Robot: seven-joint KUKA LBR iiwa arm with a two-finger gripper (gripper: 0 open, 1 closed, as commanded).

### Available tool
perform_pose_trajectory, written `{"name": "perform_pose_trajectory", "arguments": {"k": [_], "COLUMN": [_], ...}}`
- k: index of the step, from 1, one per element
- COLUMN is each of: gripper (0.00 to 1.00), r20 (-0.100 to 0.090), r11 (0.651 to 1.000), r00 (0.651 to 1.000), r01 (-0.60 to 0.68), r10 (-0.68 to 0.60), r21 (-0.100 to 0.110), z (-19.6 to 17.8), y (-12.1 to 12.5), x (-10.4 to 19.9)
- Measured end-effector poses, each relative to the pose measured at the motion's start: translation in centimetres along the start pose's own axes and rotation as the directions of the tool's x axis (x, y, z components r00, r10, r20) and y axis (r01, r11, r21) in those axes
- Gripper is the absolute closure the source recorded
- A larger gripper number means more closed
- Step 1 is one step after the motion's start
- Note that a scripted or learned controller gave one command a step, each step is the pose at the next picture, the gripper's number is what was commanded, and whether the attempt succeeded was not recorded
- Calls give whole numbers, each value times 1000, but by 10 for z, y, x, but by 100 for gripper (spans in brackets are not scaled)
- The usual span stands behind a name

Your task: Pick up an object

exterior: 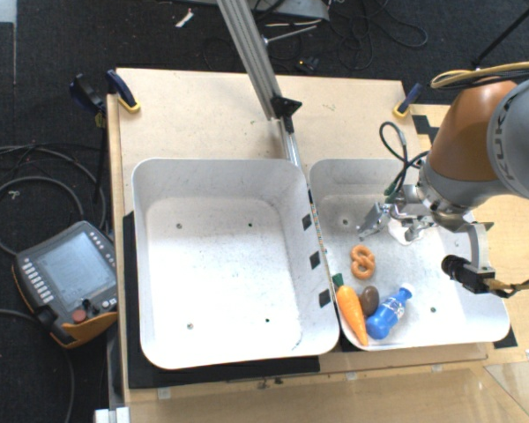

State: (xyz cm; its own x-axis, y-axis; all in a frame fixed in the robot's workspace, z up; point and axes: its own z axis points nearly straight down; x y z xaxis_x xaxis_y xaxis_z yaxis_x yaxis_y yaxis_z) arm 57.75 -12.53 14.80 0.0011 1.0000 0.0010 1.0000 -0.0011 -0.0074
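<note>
Hanging over the far part of the right bin (pixel 476 329), the gripper (pixel 397 221) holds nothing; I cannot tell if it is open or shut. To grab well, it should go down over the pretzel (pixel 363 261), which lies apart from the carrot (pixel 352 315), brown egg (pixel 369 301) and blue bottle (pixel 387 314). No words can be read.

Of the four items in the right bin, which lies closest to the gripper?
The pretzel: it sits alone just below the gripper, while the carrot, brown egg-shaped piece and blue bottle cluster farther down.
</note>
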Motion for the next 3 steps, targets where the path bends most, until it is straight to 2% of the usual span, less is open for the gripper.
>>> {"name": "perform_pose_trajectory", "arguments": {"k": [1, 2, 3], "gripper": [0, 100, 100], "r20": [0, 1, 3], "r11": [1000, 1000, 1000], "r00": [1000, 1000, 1000], "r01": [1, 0, 3], "r10": [-1, 0, -3], "r21": [-3, -8, -13], "z": [53, 40, -24], "y": [0, 1, 0], "x": [1, 0, 1]}}
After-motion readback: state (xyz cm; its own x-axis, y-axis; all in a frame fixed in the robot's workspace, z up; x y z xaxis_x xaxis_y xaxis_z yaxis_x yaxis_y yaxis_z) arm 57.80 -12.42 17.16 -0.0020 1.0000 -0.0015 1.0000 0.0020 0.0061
